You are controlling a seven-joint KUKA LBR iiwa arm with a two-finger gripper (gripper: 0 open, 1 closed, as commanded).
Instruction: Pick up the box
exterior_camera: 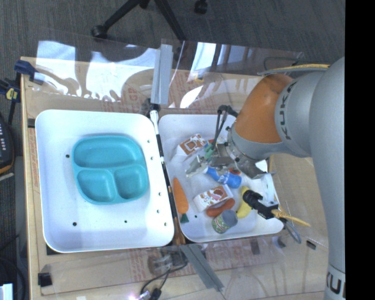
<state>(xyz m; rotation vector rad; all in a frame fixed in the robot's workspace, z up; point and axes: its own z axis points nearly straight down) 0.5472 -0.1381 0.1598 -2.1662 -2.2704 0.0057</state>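
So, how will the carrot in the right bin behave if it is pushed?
The carrot looks long and rounded, so it may roll sideways. It looks like a stiff toy, probably light. It lies close to the bin wall, which would likely stop it soon.

We identify this as a robotics lab. A wooden bench (88,94) carries two white bins (53,234), fenced by clear panels (105,70) behind the end effector (218,157). Grey carpet (58,23) and a black stand base (146,12) lie beyond; loose cables (152,287) trail at the near edge.
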